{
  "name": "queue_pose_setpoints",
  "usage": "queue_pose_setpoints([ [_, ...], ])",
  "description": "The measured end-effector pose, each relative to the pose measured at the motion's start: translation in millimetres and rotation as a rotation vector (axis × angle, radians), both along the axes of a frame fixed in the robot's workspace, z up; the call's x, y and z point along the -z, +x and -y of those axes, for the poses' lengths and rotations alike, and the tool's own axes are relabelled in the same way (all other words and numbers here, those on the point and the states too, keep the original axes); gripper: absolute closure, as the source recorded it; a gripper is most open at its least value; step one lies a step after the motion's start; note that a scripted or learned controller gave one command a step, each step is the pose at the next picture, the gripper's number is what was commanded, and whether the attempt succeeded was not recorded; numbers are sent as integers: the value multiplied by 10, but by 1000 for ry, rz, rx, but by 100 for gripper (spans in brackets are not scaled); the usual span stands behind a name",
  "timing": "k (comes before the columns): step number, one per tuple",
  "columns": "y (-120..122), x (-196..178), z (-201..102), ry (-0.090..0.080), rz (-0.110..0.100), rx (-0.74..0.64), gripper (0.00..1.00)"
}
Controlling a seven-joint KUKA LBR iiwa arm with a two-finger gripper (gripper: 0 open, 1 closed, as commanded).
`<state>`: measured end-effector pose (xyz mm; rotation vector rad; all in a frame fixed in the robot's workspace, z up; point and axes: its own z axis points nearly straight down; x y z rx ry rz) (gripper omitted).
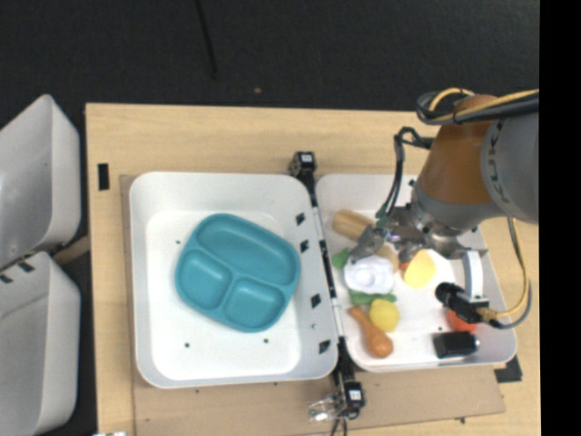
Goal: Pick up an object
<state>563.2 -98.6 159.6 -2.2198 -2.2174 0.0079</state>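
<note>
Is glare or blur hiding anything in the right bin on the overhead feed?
Camera view: soft overall, small items fuzzy-edged; the right bin floor is bright and washes out the white object; the gripper is dark against it, its tips unclear; the blue tray reads evenly lit.

Toy foods point(377, 298) (jumbled) in right bin point(495, 357)

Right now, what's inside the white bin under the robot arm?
The right bin holds a white object on something green, a yellow piece and an orange piece. The arm covers the rest.
</note>
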Motion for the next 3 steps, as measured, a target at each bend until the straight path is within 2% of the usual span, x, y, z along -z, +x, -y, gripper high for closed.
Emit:
queue_pose_setpoints([
  [1, 1, 531, 17, -2, 5, 1, 0],
  [2, 40, 372, 48, -4, 16, 9, 100],
  [3, -27, -100, 105, 0, 10, 4, 100],
])
